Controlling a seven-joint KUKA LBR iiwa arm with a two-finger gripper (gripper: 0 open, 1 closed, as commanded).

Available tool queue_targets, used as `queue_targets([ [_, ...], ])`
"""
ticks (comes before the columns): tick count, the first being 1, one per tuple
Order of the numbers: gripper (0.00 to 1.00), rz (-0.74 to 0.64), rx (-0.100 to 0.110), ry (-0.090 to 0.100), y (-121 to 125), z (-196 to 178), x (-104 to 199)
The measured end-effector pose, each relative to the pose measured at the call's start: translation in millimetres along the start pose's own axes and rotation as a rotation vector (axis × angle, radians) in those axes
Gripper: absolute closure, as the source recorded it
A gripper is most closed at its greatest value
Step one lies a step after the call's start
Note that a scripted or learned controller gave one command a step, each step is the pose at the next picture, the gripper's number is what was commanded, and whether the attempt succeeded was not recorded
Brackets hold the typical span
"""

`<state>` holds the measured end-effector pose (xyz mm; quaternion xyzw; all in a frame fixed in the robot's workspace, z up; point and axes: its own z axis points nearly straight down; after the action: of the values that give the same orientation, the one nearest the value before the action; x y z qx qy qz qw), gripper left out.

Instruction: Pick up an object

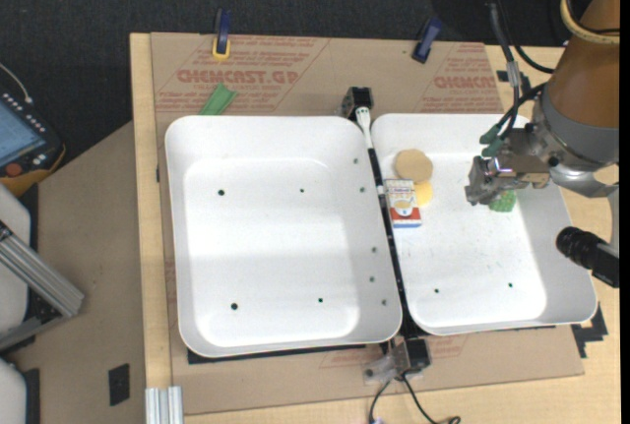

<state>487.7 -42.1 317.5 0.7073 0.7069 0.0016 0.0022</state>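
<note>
In the right bin (472, 265), near its left wall, lie a round tan disc (413, 162), a yellow piece (424, 195) just below it, and a small white box with red and blue print (402, 205). My gripper (489, 188) hangs over the upper right part of this bin, reaching in from the right. A small green object (504, 203) peeks out at its lower right, right against the gripper. Whether the gripper holds the green object is hidden by the gripper body.
The left bin (266, 245) sits beside the right one, and both rest on a cardboard sheet (295, 68). A green scrap (217, 100) lies on the cardboard at the back left. Blue clamps (222, 33) (427, 40) grip its far edge. A black cylinder (591, 255) juts in at right.
</note>
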Motion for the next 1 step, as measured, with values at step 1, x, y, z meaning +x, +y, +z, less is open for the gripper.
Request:
queue_targets([
  [1,1.00,0.000,-0.002,-0.001,0.7,-10.0,0.1],
])
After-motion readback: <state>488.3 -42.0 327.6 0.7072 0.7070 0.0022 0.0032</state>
